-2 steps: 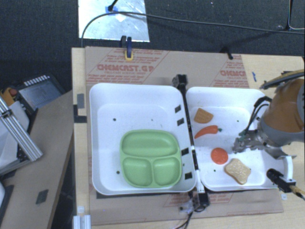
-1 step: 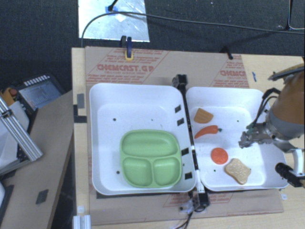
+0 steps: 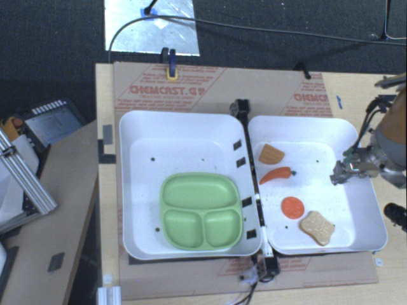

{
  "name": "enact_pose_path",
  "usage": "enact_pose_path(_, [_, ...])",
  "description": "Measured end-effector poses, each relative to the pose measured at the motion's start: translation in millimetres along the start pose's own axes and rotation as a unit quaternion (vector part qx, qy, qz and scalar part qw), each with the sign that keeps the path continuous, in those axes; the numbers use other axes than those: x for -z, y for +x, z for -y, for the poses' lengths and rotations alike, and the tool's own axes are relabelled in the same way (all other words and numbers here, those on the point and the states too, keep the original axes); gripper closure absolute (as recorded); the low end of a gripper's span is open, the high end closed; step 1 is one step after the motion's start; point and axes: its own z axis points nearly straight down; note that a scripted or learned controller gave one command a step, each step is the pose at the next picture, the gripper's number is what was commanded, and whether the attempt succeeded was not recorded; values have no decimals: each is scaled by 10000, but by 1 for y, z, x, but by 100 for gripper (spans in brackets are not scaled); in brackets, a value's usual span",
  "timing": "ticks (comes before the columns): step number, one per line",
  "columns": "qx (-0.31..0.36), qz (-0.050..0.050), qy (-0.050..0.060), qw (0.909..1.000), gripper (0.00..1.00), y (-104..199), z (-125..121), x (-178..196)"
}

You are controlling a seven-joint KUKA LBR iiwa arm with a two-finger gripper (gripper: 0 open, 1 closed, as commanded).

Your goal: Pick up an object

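Observation:
The right white bin (image 3: 331, 138) holds an orange wedge-shaped piece (image 3: 271, 154), a red chili pepper (image 3: 275, 175), a round red slice (image 3: 292, 207) and a tan slice of bread (image 3: 317, 227). My gripper (image 3: 342, 172) hangs over the bin's right side, reaching in from the right edge of the view, apart from all of these. It is well to the right of the pepper, with nothing seen between its fingers. Its fingers are too small and dark to read.
The left white bin (image 3: 146, 132) holds a green divided plate (image 3: 200, 210) at its front. A black divider strip (image 3: 247, 164) runs between the bins. Cardboard (image 3: 184, 88) lies beneath both, and cables (image 3: 267, 30) cross the dark floor behind.

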Motion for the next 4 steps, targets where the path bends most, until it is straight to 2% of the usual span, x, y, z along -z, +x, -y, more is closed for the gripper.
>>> enact_pose_path(1, [-3,-8,20,10000,100,0,-1,0])
enact_pose_path(2, [25,-14,12,10000,100,42,-33,0])
enact_pose_path(3, [27,-15,19,10000,100,97,-48,6])
enact_pose_path(4, [28,-20,18,10000,100,153,-74,3])
